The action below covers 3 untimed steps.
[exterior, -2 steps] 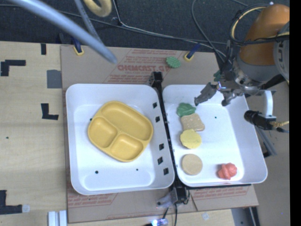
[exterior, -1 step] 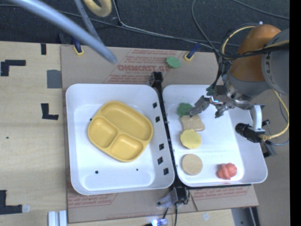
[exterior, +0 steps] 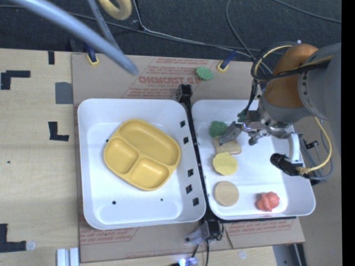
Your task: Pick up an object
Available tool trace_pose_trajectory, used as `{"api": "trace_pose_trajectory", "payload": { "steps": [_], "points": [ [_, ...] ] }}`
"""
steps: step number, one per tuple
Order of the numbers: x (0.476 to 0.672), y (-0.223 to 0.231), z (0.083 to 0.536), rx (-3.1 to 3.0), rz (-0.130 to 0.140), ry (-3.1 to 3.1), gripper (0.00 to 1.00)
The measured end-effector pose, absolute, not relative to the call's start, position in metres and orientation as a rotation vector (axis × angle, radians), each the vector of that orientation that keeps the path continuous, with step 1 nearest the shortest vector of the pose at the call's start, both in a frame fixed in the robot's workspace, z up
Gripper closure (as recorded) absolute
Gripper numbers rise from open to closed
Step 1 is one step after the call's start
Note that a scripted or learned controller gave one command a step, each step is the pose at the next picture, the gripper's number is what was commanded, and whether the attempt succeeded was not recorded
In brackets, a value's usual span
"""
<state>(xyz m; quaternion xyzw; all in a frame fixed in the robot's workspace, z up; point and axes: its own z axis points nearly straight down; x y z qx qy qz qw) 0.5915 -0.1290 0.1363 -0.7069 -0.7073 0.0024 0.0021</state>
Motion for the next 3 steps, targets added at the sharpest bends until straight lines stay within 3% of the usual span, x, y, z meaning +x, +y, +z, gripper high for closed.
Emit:
{"api": "trace_pose_trajectory", "payload": {
  "steps": [1,2,3],
  "points": [
    [0.591,-0.128,0.083,-2.219,0.003,-2.224,0.00],
    [0.592,-0.128,0.096,-2.218,0.002,-2.225,1.00],
    [0.594,-0.131,0.159,-2.223,-0.003,-2.225,1.00]
  ]
}}
